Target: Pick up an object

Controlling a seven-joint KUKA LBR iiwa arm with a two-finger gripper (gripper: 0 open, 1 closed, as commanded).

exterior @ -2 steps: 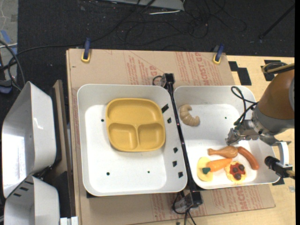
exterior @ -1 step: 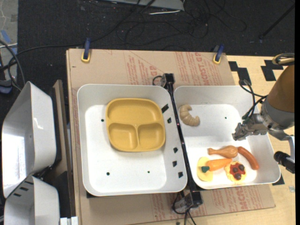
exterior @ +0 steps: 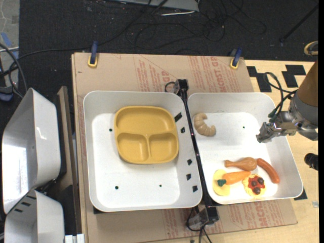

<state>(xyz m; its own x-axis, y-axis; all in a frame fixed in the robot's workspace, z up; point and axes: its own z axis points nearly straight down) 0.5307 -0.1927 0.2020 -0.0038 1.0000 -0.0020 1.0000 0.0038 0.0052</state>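
A: Item one, left bin (exterior: 96,151)?
B: One yellow divided plate (exterior: 147,134), three compartments, lying flat in the upper middle of the bin. Nothing rests on it.

A: Item two, right bin (exterior: 263,103)?
B: A tan croissant (exterior: 205,125) near the upper left, close to the divider between the bins. In the lower part, a cluster: a brown drumstick (exterior: 242,163), a reddish sausage (exterior: 268,170) just to its right, an orange carrot (exterior: 234,177) lying under the drumstick and across a yellow round piece (exterior: 219,185), and a small yellow piece with red and dark toppings (exterior: 255,184) beside the carrot's tip. The croissant sits well apart from that cluster.

A: Item three, the arm?
B: Grey, coming in from the right, orange band showing at the edge. The gripper (exterior: 267,133) sits over the right bin's right side, above the sausage and apart from every object.

A: Fingers?
B: Too small and dark from where I stand; I cannot tell whether they are released or clenched. Nothing is visible between them.

A: Bench?
B: A brown board (exterior: 152,67) under both bins, with two clamps (exterior: 92,55) on its far edge.
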